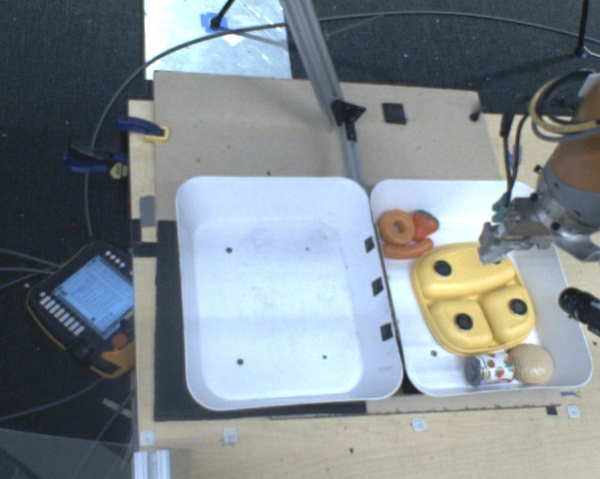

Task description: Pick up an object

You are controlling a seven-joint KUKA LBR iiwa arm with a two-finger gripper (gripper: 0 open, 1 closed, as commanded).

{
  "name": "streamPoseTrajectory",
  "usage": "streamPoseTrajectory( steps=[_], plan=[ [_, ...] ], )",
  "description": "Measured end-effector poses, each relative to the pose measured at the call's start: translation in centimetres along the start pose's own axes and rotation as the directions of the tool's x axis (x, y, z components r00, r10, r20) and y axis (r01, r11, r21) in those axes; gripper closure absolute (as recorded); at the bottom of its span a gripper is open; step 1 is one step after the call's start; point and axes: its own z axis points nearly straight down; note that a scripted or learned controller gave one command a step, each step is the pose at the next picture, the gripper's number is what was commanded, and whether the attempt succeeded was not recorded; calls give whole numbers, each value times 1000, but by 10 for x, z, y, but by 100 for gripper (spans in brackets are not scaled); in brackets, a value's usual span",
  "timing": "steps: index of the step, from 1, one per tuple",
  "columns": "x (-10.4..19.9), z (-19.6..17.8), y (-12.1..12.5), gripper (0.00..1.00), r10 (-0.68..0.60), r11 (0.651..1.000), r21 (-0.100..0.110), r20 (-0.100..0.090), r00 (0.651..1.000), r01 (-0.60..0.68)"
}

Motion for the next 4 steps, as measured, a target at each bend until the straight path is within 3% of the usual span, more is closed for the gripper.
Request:
streamPoseTrajectory(
  steps=[2,4],
  plan=[
    [94,18,22,100,-5,1000,3,-2,1000,5],
    [189,9,53,100,-4,1000,2,-3,1000,4]
  ],
)
